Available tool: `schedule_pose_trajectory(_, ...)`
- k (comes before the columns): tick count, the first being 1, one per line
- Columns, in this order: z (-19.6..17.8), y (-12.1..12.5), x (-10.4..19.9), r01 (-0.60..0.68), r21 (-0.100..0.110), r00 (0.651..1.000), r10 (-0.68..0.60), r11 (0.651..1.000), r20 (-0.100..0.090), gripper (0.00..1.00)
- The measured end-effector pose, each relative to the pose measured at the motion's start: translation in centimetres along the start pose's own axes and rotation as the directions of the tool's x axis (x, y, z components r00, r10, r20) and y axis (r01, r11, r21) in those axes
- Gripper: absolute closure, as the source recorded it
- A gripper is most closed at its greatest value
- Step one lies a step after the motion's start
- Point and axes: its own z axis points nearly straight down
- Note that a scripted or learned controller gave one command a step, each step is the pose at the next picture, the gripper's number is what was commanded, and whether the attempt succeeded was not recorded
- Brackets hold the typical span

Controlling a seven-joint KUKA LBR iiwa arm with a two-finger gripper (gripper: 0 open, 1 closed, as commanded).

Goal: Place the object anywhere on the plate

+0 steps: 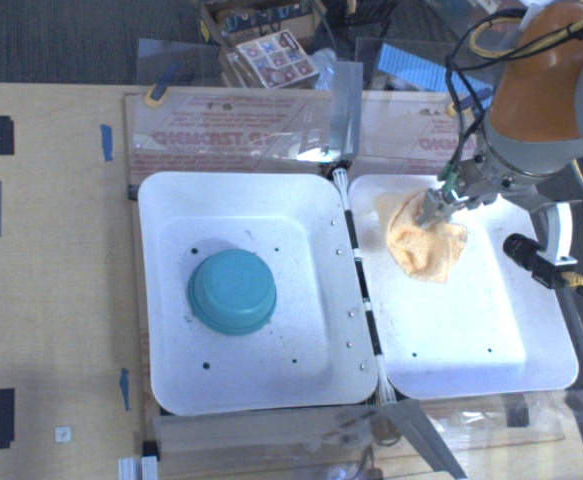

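Orange cloth [427,240] lies crumpled in the right bin [471,348], up near that bin's back edge and not far from the wall it shares with the other bin. We see the gripper [437,208] pressed down onto the top of the cloth, where the cloth is bunched up to a little peak. We think the fingers are pinching that peak, so the hand looks closed on the cloth. Most of the cloth hangs down and touches the white floor. The grey arm [531,88] with its orange band comes in from the right, over the back right corner of the bin. The front half of the right bin is bare white floor, with lots of room. In the left bin [171,208] sits the blue plate [233,290], upside down like a little bowl, near the middle. We see bare floor all around it, well apart from every wall.
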Motion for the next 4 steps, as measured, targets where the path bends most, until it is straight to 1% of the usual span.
schedule_pose_trajectory(1,2.0,0.2,0.2,0.005,0.003,1.000,-0.005,1.000,-0.001,1.00)
schedule_pose_trajectory(2,2.6,2.4,5.5,0.397,0.001,0.918,-0.397,0.918,-0.001,1.00)
schedule_pose_trajectory(3,3.4,3.4,10.8,0.722,0.000,0.692,-0.722,0.692,-0.001,1.00)
schedule_pose_trajectory(4,2.9,3.9,15.7,0.934,-0.002,0.356,-0.934,0.356,0.002,1.00)
